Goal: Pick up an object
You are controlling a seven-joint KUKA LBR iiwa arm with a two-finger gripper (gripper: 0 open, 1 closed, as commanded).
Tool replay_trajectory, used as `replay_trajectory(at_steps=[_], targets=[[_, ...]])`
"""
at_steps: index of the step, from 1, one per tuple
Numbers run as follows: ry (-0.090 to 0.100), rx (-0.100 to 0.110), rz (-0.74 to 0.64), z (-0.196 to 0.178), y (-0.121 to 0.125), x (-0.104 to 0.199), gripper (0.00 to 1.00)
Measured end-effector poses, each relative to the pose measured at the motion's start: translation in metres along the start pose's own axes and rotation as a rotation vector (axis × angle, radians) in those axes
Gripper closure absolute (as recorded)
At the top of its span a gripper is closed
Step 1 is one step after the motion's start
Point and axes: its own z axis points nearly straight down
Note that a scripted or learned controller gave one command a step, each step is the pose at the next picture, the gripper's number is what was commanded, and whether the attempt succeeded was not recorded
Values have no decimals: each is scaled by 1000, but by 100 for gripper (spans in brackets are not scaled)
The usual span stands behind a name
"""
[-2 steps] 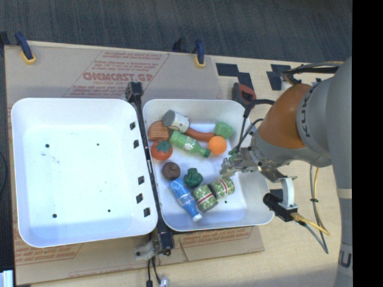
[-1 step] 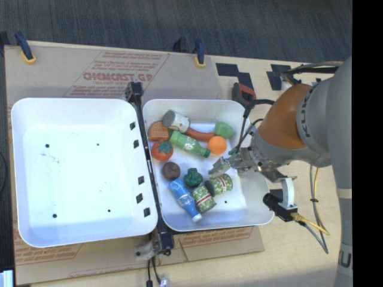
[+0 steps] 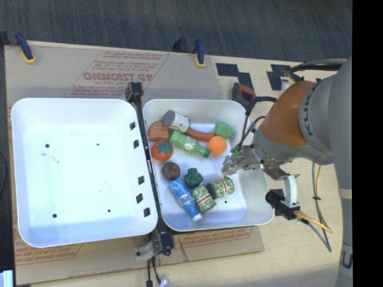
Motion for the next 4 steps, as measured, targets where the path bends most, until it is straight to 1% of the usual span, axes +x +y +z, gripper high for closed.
replay_trajectory(at_steps=[1,2,3,4], targets=[[0,0,-1,0,0,0,0],[6,4,5,22,34,89,0],[5,3,10,10,41,22,0],[7,8,7,22,109,16,0]])
